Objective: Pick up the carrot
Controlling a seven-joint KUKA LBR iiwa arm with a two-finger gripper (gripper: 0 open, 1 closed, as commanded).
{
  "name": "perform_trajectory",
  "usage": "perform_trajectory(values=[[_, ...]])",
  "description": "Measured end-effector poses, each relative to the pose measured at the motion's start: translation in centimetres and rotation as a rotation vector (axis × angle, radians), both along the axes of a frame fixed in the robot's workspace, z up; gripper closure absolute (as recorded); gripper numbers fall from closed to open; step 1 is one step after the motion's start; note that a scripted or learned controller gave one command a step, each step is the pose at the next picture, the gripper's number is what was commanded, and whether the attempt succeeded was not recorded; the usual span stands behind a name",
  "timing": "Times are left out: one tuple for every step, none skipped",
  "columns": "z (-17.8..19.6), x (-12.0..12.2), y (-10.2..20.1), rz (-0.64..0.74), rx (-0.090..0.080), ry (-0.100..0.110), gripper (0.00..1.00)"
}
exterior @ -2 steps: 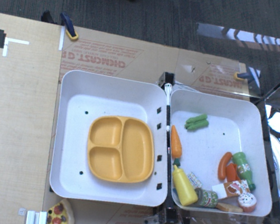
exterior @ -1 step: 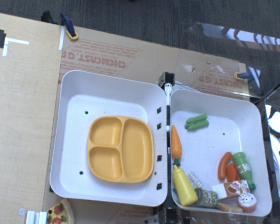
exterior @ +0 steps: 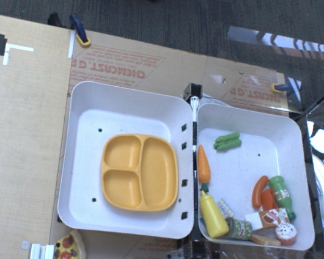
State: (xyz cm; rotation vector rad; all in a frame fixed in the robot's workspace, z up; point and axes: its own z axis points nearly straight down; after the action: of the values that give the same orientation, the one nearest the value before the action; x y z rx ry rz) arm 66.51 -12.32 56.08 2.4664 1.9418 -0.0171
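Step in hand, judged: approach not begun; the carrot lies free in its bin, nothing grasping it. State of the fingers: cannot tell.

Near edge of surface: a toy pizza slice [exterior: 68, 248], flat, printed, lying just outside the left bin.

Right bin [exterior: 303, 175], near side: yellow squeeze bottle [exterior: 213, 216], smooth plastic, tapered nozzle pointing far-left toward the carrot's thick end. Right of it, a crowded cluster of toy food: green bottle [exterior: 280, 194], red sausage shape [exterior: 259, 192], other small packets hard to identify.

Carrot [exterior: 203, 165]: orange, glossy, tapered, lying along the bin's left wall, roughly near-to-far, almost touching the wall; the bottle's nozzle is just beside its near end.

Left bin [exterior: 79, 142]: yellow three-compartment plate [exterior: 140, 172], smooth moulded plastic.

Far part of right bin: green pea pods [exterior: 228, 141], well apart from the carrot.

Next move calls for: descent over the carrot's middle, closing across its width; wall clearance is tight, and its rounded surface may slip.
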Motion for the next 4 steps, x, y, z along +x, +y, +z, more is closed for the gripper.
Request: perform_trajectory(values=[[0.0,0.0,0.0,-0.001,0.000,0.000,0.00],[0.7,0.2,0.1,0.003,-0.002,0.001,1.00],[0.7,0.2,0.1,0.002,-0.002,0.001,0.00],[1.5,0.3,0.1,0.005,-0.005,0.001,1.00]])
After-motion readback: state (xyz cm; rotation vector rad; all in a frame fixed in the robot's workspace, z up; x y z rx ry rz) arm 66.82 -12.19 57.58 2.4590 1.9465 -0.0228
